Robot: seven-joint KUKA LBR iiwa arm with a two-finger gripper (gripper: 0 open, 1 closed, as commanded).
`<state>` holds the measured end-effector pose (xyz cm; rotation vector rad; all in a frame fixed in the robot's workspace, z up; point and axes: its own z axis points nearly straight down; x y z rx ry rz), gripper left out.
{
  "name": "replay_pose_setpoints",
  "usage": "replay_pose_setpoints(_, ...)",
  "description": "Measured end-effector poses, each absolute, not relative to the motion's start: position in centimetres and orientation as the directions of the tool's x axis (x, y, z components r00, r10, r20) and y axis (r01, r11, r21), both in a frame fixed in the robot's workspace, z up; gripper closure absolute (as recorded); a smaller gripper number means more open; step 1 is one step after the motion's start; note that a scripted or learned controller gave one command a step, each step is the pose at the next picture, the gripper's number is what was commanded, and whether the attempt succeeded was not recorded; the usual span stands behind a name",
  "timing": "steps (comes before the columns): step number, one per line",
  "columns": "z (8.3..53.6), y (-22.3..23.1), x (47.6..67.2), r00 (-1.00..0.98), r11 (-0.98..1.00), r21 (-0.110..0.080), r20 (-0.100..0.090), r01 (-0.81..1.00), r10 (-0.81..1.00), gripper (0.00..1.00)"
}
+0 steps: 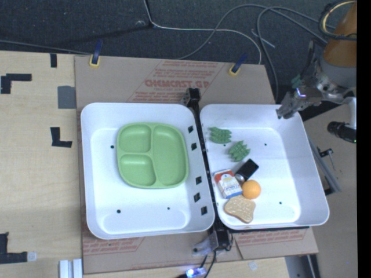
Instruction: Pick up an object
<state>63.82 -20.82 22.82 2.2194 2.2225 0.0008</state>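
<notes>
The gripper [287, 110] hangs over the right bin's [301, 155] rim at its 1 o'clock corner, the grey arm [333, 74] reaching in from 3 o'clock. Whether the jaws are wide or narrow I cannot tell; nothing shows between them.

In the right bin, well apart from the gripper, lie 6 things: 2 green leafy toys, one [219, 135] at 11 o'clock and another [238, 151] just beside it toward the centre; a black block [248, 168] near the middle; a small red-and-white carton [228, 183], an orange ball [251, 189] and a tan bread-shaped piece [240, 209] clustered at 7 o'clock.

The left bin [98, 172] holds a green divided plate [152, 155] with 3 compartments. Both bins sit on the cardboard-covered tabletop [174, 80].
</notes>
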Motion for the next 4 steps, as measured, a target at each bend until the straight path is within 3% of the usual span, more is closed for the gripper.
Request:
replay_pose_setpoints(2, 24.2, -11.5, 59.1, -0.005, 0.005, -0.003, 0.001, 1.0, 1.0, 1.0)
replay_pose_setpoints(4, 25.2, -1.4, 55.6, -0.004, 0.004, -0.003, 0.001, 1.0, 1.0, 1.0)
